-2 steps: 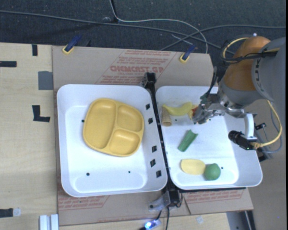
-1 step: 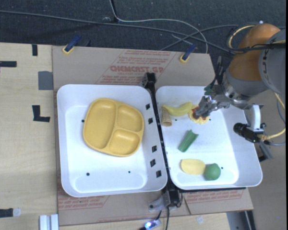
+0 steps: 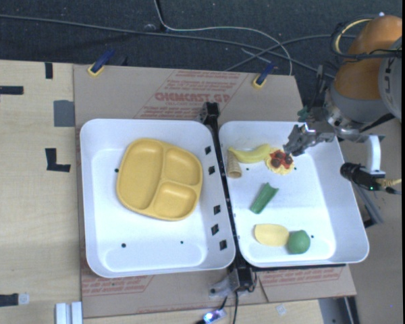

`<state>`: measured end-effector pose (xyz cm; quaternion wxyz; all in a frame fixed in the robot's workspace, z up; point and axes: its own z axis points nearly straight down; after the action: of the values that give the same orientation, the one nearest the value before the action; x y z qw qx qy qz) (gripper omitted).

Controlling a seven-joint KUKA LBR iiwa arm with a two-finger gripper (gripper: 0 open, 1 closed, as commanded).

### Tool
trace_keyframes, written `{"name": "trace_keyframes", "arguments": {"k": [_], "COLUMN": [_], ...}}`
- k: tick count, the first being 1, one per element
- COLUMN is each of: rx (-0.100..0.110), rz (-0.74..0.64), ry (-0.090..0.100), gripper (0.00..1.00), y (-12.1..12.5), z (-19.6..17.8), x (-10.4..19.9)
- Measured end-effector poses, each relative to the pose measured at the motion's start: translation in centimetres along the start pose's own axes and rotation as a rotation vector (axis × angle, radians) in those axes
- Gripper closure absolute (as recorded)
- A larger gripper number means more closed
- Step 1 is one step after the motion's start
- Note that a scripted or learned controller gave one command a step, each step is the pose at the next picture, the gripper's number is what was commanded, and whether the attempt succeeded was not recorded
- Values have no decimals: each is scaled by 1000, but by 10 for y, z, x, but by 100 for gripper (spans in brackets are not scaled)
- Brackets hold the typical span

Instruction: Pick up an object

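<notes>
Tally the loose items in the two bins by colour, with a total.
Yellow: 3 – divided plastic plate, banana, pale oval piece
Green: 2 – long pod-shaped piece, round ball
Red-and-yellow: 1 – small piece by the gripper
Total: 6

Your arm [image 3: 364, 66] enters at the far right: rounded grey housing with a broad orange band above the wrist. Note the thin yellow cable [image 3: 347, 29] looped beside the orange section, and darker cables running along the grey wrist. Your hand [image 3: 293, 146] is a compact dark metal assembly, its details too small to resolve. Just nearer, you see a white bracket [image 3: 374, 152] and a black cylindrical fitting [image 3: 358, 175] mounted at the arm's side.
</notes>
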<state>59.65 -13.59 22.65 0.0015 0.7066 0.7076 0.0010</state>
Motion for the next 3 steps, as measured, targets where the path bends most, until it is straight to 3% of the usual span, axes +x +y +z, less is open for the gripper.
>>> {"name": "trace_keyframes", "arguments": {"k": [2, 3], "rx": [5, 4], "rz": [-5, -5], "ry": [1, 2], "gripper": [100, 100], "y": [18, 15], "z": [-2, -9], "x": [114, 171]}}
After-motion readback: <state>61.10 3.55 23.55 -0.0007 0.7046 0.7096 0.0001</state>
